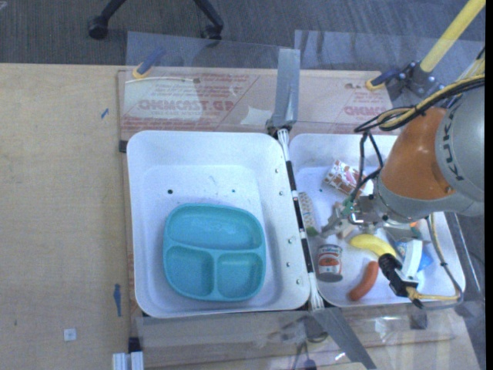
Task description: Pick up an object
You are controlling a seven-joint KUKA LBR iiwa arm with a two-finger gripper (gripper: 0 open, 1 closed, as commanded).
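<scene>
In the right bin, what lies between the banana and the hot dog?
Nothing: in the camera view, bare white bin floor separates the banana above from the hot dog below. The small can sits off to their left, outside that gap.

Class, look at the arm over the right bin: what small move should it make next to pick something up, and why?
Probably a short descent. The gripper sits above the right bin with the banana, the small can and the sausage lying loose just below, and nothing shows between its fingers.

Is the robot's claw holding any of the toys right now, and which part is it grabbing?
It cannot be told. The claw is low in the right bin, among the banana, hot dog and small can, but nothing clearly shows between its tips.
</scene>
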